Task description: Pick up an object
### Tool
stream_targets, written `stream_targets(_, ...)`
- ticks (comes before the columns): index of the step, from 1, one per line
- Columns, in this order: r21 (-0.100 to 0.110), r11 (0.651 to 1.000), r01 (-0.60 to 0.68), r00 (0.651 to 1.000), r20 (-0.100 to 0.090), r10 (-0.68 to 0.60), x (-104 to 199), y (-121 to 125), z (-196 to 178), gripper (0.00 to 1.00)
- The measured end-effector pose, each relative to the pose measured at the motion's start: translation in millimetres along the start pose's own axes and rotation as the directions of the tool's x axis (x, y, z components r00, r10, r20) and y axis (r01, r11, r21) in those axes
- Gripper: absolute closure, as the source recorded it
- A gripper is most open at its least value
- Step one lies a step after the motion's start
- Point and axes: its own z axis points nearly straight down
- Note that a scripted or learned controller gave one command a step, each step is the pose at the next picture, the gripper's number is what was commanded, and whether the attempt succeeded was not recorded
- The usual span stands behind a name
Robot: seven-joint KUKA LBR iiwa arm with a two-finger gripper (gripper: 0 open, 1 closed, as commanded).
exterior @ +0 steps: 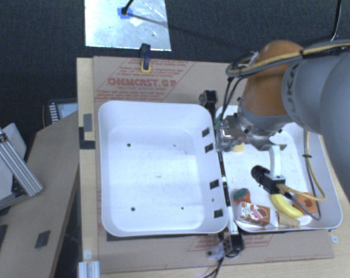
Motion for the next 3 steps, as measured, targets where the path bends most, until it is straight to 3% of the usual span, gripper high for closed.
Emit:
stream_targets(1,-0.006,1.0,0.001,1.0,0.001,-0.001,88.6,38.7,-0.6,1.0)
stream_targets(2,0.005,1.0,-0.001,1.0,0.002,0.001,166.4,20.1,96.8,1.0)
stream_targets(3,-0.019,1.0,-0.007,1.0,0.001,0.007,155.3,105.5,-16.7,1.0)
